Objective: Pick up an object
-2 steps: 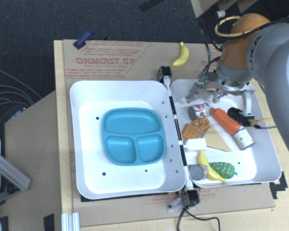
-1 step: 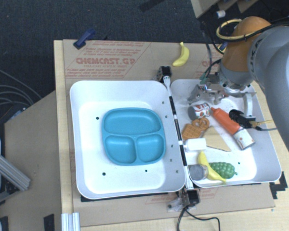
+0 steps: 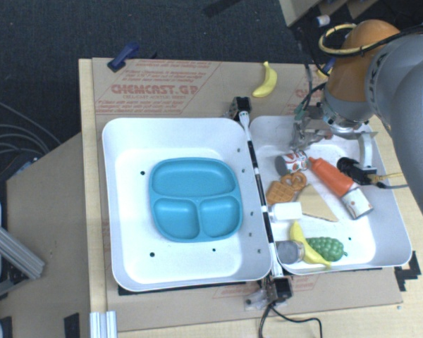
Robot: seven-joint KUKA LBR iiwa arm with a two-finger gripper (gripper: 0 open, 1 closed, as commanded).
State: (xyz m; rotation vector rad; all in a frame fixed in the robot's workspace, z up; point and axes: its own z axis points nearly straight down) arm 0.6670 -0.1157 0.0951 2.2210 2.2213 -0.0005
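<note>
Desk [image 3: 162, 90]: brown board carrying two white bins.
Left bin [image 3: 120, 189]: holds a blue divided plate [image 3: 195, 198].
Right bin [image 3: 388, 224]: toy clutter; orange bottle [image 3: 338, 184] at centre, pretzel [image 3: 285, 186] at 9 o'clock, grapes [image 3: 326, 247] at 6 o'clock.
End effector [image 3: 299, 148]: at 11 o'clock, above a small red-white can [image 3: 293, 163]; grip state cannot be told.
Advice: descend straight and centred on the can, clear of the bottle.

Grey arm [image 3: 409, 69] – orange band [image 3: 356, 62], yellow cable [image 3: 335, 37], perhaps metal wrist.
</note>
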